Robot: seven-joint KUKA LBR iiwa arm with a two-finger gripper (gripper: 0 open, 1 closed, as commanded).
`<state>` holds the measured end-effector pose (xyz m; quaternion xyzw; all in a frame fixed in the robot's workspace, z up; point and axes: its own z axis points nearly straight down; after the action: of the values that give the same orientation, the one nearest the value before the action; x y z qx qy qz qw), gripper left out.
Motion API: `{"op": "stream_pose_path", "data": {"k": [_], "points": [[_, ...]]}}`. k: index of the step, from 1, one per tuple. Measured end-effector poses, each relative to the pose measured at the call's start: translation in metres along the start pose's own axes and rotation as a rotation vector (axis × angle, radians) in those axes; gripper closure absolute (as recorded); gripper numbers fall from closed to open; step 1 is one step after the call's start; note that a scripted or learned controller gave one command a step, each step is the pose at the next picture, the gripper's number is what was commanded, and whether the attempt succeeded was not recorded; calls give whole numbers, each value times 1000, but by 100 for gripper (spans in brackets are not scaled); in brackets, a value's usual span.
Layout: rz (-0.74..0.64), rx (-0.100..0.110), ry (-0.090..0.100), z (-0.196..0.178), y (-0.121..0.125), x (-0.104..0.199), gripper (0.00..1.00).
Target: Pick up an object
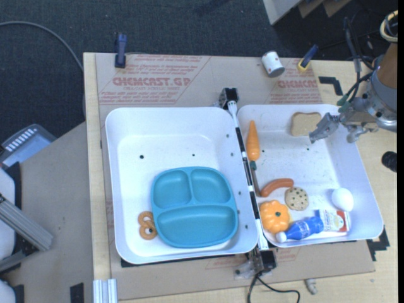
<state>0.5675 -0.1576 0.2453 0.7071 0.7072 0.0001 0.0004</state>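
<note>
The right bin (353,163) holds a slice of bread (303,124) at its far edge, an orange carrot (253,142) along its left wall, a sausage (276,186), a cookie (296,198), a small orange pumpkin (274,216), a white egg (343,199) and a blue-capped tube (315,225) lying at the front. My gripper (332,133) hangs over the bin's far right part, just right of the bread, open with nothing between its fingers. Its left finger (320,129) reaches toward the bread's right edge.
The left bin (126,144) holds a blue divided plate (192,206) and a pretzel (148,225) at its front left. A white roll (273,62) and a blue clip (120,49) lie on the cardboard behind the bins. Cables hang at the far right.
</note>
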Motion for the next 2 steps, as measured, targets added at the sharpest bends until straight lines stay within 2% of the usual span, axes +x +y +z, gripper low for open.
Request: {"op": "stream_pose_path", "data": {"k": [1, 2], "points": [[-1, 3, 1, 93, -30, 51, 0], [0, 1, 1, 161, -38, 65, 0]]}}
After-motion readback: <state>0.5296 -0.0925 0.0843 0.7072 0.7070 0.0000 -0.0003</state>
